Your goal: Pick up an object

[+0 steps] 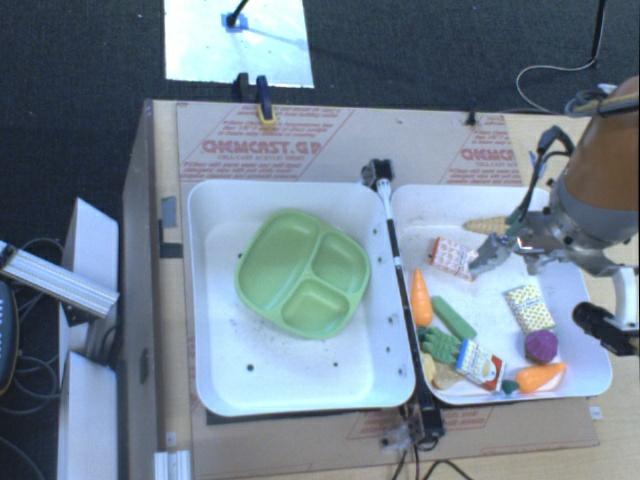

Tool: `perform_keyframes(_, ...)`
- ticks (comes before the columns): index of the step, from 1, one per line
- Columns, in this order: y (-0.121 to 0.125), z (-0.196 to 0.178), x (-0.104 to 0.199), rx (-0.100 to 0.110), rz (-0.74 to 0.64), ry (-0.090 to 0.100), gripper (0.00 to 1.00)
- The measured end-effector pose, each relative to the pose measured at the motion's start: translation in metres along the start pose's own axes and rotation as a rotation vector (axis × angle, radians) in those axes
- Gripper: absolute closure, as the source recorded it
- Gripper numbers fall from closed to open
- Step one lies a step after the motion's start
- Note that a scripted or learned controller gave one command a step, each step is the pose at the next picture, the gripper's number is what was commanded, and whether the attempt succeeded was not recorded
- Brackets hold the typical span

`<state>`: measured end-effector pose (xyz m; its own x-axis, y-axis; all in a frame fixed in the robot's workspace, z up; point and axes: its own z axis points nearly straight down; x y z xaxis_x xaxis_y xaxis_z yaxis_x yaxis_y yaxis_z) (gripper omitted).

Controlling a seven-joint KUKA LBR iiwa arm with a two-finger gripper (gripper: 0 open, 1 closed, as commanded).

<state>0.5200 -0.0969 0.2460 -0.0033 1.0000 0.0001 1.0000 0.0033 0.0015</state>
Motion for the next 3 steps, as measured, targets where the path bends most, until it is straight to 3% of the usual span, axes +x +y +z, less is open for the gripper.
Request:
perform_keyframes(1,-0.034,0.162,-0.026,0.0,0.003,0.0,0.0)
perform_keyframes(2,-0.033,0.151,-0.026,-0.002,0.002,0.0,1.0)
perform_keyframes(3,-0.033,0.151,-0.026,-0.002,0.002,0.0,0.0)
